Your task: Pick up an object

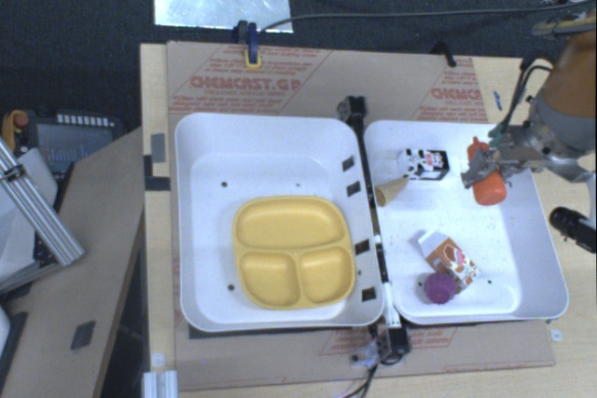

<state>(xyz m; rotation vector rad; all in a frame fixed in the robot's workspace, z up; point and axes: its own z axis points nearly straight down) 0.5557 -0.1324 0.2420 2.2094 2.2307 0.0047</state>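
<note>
Arm reaches in from the right, and the gripper [484, 171] sits over the right bin [541, 294] with an orange carrot-like toy [488, 185] pinched between its fingers. Also in that bin: a black-and-white cow-print carton [426, 164], an ice cream cone [392, 190], a small snack box [451, 258] and a purple ball [440, 288]. The left bin [201, 154] has a yellow divided plate [293, 251]. The cardboard underneath [244, 81] reads "CHEMCAST GP".

Robot lab: bench [308, 75], white bins [270, 135]
</note>
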